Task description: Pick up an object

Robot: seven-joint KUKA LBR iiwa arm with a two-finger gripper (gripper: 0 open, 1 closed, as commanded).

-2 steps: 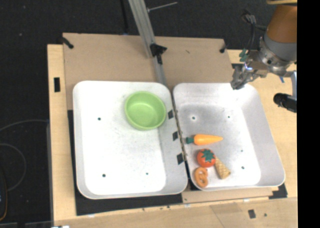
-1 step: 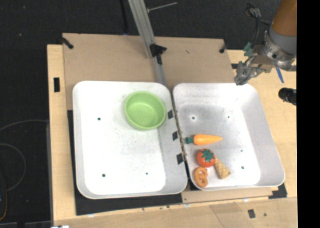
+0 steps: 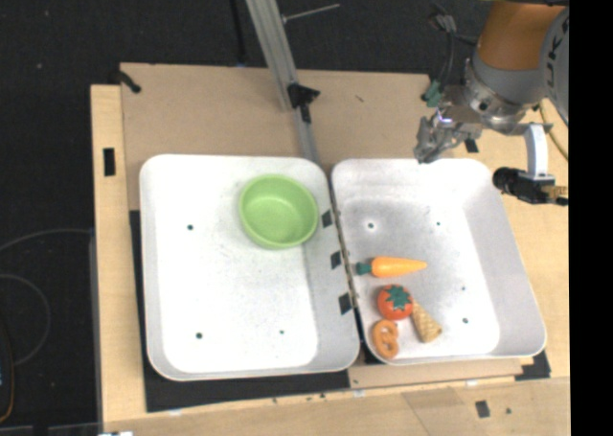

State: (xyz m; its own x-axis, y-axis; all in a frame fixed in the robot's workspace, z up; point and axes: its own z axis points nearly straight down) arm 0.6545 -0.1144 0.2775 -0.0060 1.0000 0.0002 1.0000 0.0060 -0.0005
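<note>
claw: the gripper [image 3: 436,144] hangs over the far rim of the right bin [image 3: 479,233]; whether it is spread or pressed together i cannot tell, and nothing shows in it.
progress: nothing lifted yet, by the look of it; reach, descent and grasp all remain.
targets: the carrot [image 3: 395,267] lies nearer the camera than the claw and a little left; the tomato [image 3: 395,302], a tan piece [image 3: 426,323] and an orange piece [image 3: 385,336] cluster beyond it, near that bin's near rim.
left bin: the green bowl [image 3: 278,211] sits well left of the claw.
room: bare floor lies between claw and carrot; the cluster is crowded by the rim and the divider.
</note>
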